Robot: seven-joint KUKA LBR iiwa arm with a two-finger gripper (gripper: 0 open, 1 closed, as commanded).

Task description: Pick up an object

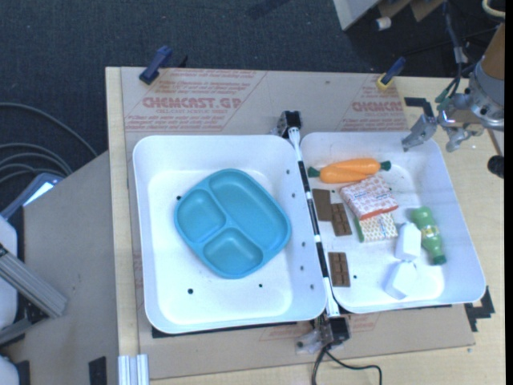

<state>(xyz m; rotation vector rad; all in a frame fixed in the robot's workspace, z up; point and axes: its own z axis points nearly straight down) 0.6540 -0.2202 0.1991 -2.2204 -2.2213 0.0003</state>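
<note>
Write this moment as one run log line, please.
gripper: open, above right bin's far edge | holding: nothing | carrot: in bin | step: pick pending

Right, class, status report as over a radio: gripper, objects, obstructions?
Gripper open, hovering over right bin's far right corner, holding nothing. Carrot nearest, lying free near the far wall. Nothing between gripper and carrot.

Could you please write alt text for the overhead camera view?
The pincer hovers open over the right bin's far corner, holding nothing. That bin holds a toy carrot, snack packets and a green bottle; the left bin holds a blue divided plate.
</note>
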